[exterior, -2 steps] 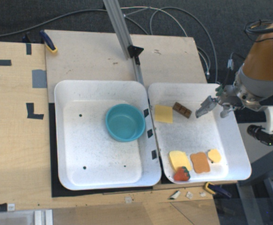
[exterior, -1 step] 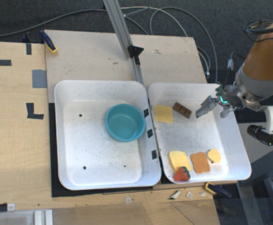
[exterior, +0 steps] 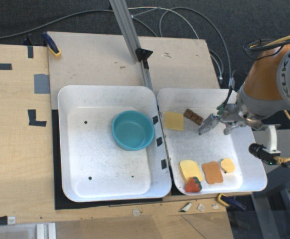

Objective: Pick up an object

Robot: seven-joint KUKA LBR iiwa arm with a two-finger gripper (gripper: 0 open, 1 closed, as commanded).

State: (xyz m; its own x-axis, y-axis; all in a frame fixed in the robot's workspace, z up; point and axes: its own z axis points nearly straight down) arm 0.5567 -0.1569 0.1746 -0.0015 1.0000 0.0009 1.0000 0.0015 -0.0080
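Camera view: claw (exterior: 215, 124) hangs spread wide, holding nothing, over right bin (exterior: 249, 183) near brown block (exterior: 193, 116).

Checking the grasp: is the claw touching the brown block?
Apart. The camera view shows bare bin floor between the claw and the brown block.

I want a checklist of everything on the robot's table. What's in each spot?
Surface: wooden bench bearing two white bins, left bin and right bin.
Job's things: right bin holds yellow square, brown bar, yellow piece, orange slice, small yellow round, red strawberry.
Clutter: teal bowl in left bin.
Grippers: pincer low over right bin, beside brown bar.
Cables: grey cables behind bench.
Surroundings: dark floor.
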